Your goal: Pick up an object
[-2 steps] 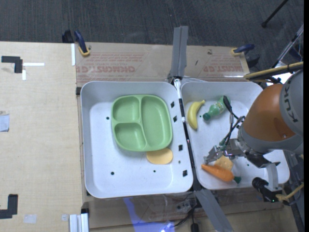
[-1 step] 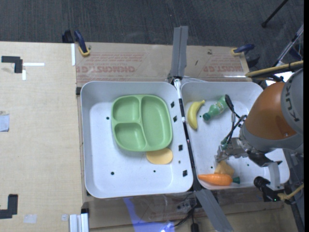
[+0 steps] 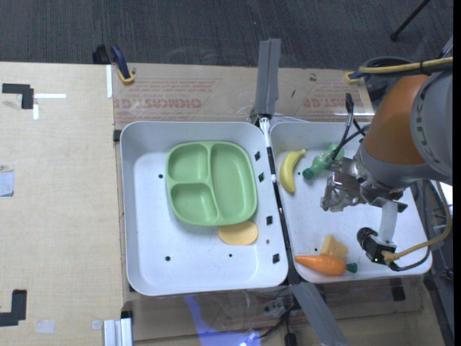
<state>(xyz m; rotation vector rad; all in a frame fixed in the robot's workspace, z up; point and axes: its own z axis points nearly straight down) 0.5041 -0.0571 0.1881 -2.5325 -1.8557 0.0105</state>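
Observation:
The right bin point(image 3: 410, 225) holds a yellow banana point(image 3: 289, 169) near its left wall. A small green toy point(image 3: 318, 166) lies just right of the banana. At the front of this bin an orange carrot point(image 3: 321, 264) rests beside a tan wedge point(image 3: 333, 246). My gripper point(image 3: 334, 194) hangs over the middle of the right bin, right of the banana and just below the green toy, with the wedge nearer the front. I see nothing held in it.
The left bin point(image 3: 144, 215) carries a green divided plate point(image 3: 212, 183) with a flat tan disc point(image 3: 238, 233) at its front edge. A raised divider point(image 3: 274, 193) separates the two bins. The arm's orange band point(image 3: 392, 121) looms over the right bin's far right.

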